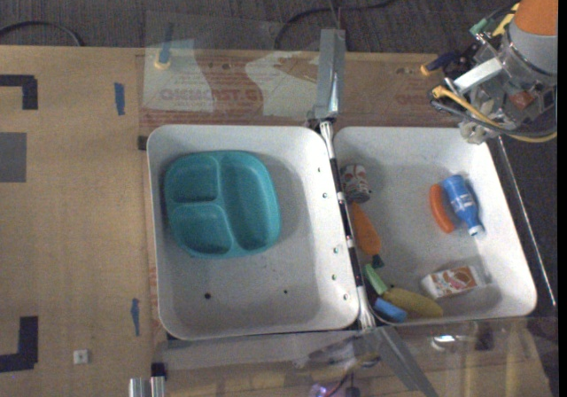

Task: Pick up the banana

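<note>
The banana [413,301], yellow with a greenish end, lies near the front edge of the right bin [496,209], beside a small blue piece [390,309]. The arm's wrist and gripper [483,107] hang over the far right corner of that bin, well away from the banana. Cables and the wrist body hide the fingers.
The right bin also holds a blue bottle [462,203] against an orange item [439,207], a small carton [454,281], a carrot [364,229], a green piece [376,278] and a small grey object [355,182]. A teal divided plate [221,201] sits in the left bin [266,298].
</note>
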You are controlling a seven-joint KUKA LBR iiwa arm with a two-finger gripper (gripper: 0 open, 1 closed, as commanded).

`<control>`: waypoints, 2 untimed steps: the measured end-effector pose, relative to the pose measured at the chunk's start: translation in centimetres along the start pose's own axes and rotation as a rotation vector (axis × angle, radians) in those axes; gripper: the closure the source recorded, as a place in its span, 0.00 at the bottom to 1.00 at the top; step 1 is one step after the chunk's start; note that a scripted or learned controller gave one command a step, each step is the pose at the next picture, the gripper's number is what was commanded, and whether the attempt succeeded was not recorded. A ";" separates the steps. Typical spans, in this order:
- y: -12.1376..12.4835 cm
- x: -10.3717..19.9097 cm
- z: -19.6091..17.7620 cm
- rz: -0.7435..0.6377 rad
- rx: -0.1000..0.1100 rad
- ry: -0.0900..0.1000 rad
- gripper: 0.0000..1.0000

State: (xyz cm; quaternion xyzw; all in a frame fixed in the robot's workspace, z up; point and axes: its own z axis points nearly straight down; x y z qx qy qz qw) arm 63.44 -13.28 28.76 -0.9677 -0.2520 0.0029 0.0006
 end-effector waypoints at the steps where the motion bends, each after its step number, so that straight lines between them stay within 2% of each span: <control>1: -0.9 3.2 -0.2 0.266 -0.001 0.001 1.00; 2: -1.1 3.4 -0.9 0.259 0.000 -0.004 1.00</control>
